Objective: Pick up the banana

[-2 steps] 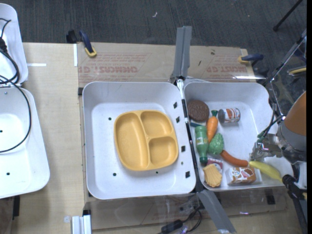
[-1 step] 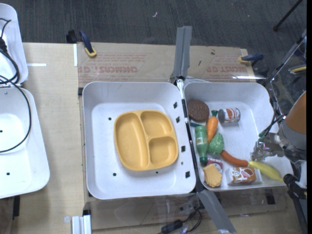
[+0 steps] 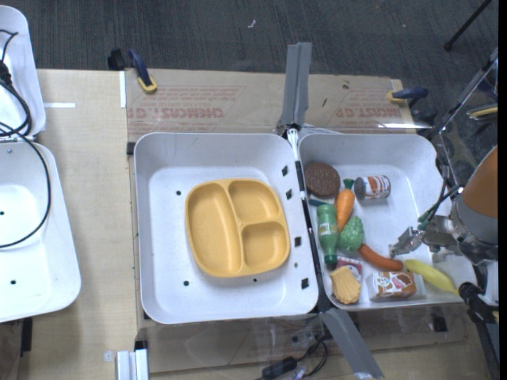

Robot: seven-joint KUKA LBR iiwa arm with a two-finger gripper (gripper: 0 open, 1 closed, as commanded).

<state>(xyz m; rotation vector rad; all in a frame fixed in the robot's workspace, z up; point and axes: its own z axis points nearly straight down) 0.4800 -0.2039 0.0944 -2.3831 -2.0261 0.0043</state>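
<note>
The banana [image 3: 432, 276] is yellow and lies on its side in the right bin [image 3: 412, 145], near the front right corner. It rests just right of a red and white packet [image 3: 394, 286]. My gripper [image 3: 408, 241] hangs over the right bin, a little above and to the left of the banana, with nothing visibly in it. The grey arm with its orange band [image 3: 483, 190] comes in from the right edge.
The right bin also holds a brown cookie [image 3: 322, 179], a carrot [image 3: 344, 206], a small can [image 3: 374, 187], a green bottle [image 3: 327, 232], a green vegetable [image 3: 352, 233], an orange-red sausage [image 3: 380, 257] and a cracker [image 3: 345, 285]. A yellow divided plate [image 3: 238, 226] lies in the left bin [image 3: 158, 212].
</note>
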